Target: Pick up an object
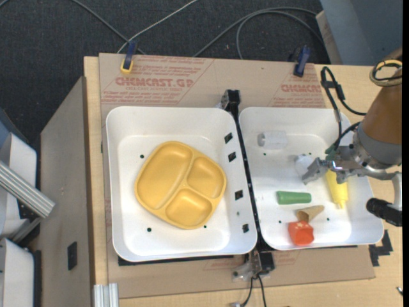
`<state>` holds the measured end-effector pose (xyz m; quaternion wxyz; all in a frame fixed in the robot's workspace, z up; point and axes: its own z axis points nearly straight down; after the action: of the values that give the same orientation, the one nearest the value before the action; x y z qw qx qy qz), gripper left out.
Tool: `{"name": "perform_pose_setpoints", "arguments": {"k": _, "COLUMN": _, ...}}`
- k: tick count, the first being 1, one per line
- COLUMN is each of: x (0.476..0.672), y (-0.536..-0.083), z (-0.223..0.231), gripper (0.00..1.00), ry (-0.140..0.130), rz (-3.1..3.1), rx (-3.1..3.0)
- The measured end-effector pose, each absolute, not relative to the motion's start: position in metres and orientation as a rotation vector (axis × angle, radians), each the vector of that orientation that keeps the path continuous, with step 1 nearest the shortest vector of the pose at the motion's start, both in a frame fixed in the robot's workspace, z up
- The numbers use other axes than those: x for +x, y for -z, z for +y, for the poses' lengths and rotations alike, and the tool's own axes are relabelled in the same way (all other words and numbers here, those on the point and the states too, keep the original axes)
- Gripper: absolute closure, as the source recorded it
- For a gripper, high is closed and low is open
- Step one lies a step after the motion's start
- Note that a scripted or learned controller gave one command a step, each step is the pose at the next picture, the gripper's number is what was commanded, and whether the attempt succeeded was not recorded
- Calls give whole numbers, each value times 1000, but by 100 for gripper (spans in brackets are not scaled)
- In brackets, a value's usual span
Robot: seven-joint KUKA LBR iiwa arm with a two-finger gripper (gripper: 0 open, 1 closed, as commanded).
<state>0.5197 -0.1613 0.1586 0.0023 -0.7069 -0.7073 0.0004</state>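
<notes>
Camera view: arm (383,117) reaching in from right, jaws (311,169) hovering over right bin (268,229), grip state impossible to tell. Yellow bottle (337,188), green block (293,197), red object (301,233) lying below. Yellow tray (181,184) sitting in left bin (121,235).

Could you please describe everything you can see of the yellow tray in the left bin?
The yellow tray is a rounded, squarish dish that looks like matte plastic, split by raised ridges into three compartments: one long section on its left and two smaller ones on its right. It lies flat and face up, turned at an angle to the walls of the left bin, near the middle of the floor. Nothing lies in it, and the bin floor is all it touches.
</notes>
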Motion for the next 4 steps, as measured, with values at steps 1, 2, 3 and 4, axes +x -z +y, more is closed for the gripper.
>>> {"name": "perform_pose_setpoints", "arguments": {"k": 1, "x": 518, "y": -97, "z": -166, "gripper": 0, "ry": -3, "rz": -2216, "rx": -2217}}
{"name": "perform_pose_setpoints", "arguments": {"k": 2, "x": 519, "y": -85, "z": -165, "gripper": 0, "ry": 0, "rz": -2221, "rx": -2219}}
{"name": "perform_pose_setpoints", "arguments": {"k": 3, "x": 519, "y": -96, "z": -165, "gripper": 100, "ry": 2, "rz": -2221, "rx": -2220}}
{"name": "perform_pose_setpoints", "arguments": {"k": 4, "x": 519, "y": -141, "z": -171, "gripper": 100, "ry": 3, "rz": -2225, "rx": -2224}}
